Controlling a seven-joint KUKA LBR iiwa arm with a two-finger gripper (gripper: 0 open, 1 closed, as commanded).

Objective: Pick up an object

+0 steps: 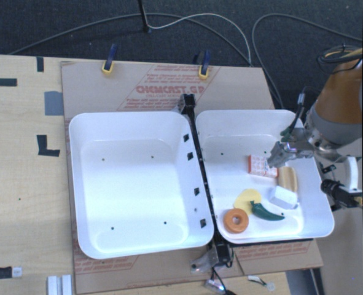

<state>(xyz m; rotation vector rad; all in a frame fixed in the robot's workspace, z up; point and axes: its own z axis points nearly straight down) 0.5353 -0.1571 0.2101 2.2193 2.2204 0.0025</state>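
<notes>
The right bin (pixel 230 125) holds several small objects. A red and white carton (pixel 261 166) lies near its middle, with a tan loaf-shaped piece (pixel 287 178) just to its right. Below them lie a white block (pixel 284 196), a yellow piece (pixel 247 198), a dark green pepper (pixel 267 212) and an orange ring (pixel 236 220). My gripper (pixel 276 157) hangs low over the right bin, right at the upper right corner of the carton. Whether it touches the carton is not clear. Nothing shows between its tips.
The left bin (pixel 132 186) sits beside the right one, with a black divider rail (pixel 196 171) and clips between them. Both rest on cardboard (pixel 156 88) held by two clamps at the back. Cables run across the dark floor behind. My arm's orange band (pixel 341 97) rises at the right.
</notes>
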